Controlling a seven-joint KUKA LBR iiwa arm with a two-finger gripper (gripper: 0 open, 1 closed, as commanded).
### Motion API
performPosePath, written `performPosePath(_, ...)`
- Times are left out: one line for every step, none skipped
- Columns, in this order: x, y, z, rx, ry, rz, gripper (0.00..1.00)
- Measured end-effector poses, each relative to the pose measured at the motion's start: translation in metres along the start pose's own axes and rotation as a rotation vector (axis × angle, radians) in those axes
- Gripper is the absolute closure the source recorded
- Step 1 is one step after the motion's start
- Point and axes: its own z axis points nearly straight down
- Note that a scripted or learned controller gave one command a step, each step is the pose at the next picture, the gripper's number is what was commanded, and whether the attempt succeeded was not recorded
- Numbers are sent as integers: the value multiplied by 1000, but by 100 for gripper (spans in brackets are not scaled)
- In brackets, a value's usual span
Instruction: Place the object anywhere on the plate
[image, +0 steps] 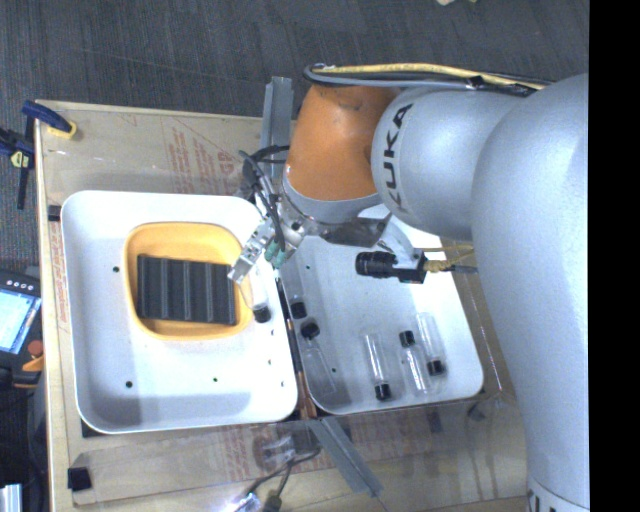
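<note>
A yellow plate (185, 240) lies in the left white bin (150, 400), and a dark ridged rectangle (187, 290) covers most of its middle. My gripper (255, 258) hangs over the plate's right rim, near the wall between the two bins. Just below it, a small black piece (262, 313) sits on the left bin's floor beside the plate, apart from the gripper. I see nothing held in the gripper.
The right bin (455, 310) holds several clear vials with black caps (405, 355), and one lies near its left wall (310, 335). The arm's orange band (335, 150) and grey body cover the right bin's upper part. Clamps and a screen sit at the bench's left edge.
</note>
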Motion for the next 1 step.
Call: performPosePath(0, 0, 0, 0, 0, 1, 0)
